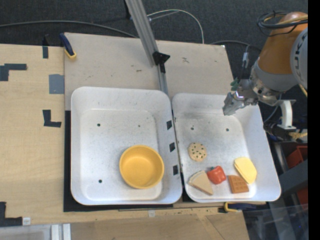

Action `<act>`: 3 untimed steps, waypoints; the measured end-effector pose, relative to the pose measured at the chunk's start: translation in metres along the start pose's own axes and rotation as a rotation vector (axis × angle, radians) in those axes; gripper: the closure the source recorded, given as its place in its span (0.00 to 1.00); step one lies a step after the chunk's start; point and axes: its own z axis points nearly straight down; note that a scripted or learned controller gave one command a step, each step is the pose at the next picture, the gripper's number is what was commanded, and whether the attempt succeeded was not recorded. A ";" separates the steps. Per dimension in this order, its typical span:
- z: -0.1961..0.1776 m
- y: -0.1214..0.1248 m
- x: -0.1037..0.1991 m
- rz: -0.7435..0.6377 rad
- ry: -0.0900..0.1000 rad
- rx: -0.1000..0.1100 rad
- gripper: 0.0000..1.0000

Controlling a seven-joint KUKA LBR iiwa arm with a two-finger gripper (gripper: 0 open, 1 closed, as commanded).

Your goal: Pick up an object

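In the camera view the right bin (210, 115) holds several toy foods along its near side: a chocolate-chip cookie (197, 152), a tan sandwich wedge (201, 183), a red tomato-like piece (216, 174), an orange waffle square (238, 184) and a yellow block (245, 169). My gripper (232, 104) hangs over the far right part of that bin, well away from the foods. Nothing shows between its fingers.
The left bin (90, 109) holds a yellow bowl (141, 166) near its front right corner. A grey metal pole (145, 26) slants down to the divide between the bins. Cables run across the dark floor behind the bench.
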 end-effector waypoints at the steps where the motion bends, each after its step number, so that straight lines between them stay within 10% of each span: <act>1: -0.048 0.001 0.000 0.001 0.000 0.001 1.00; 3: -0.044 -0.014 0.096 -0.003 0.002 0.008 1.00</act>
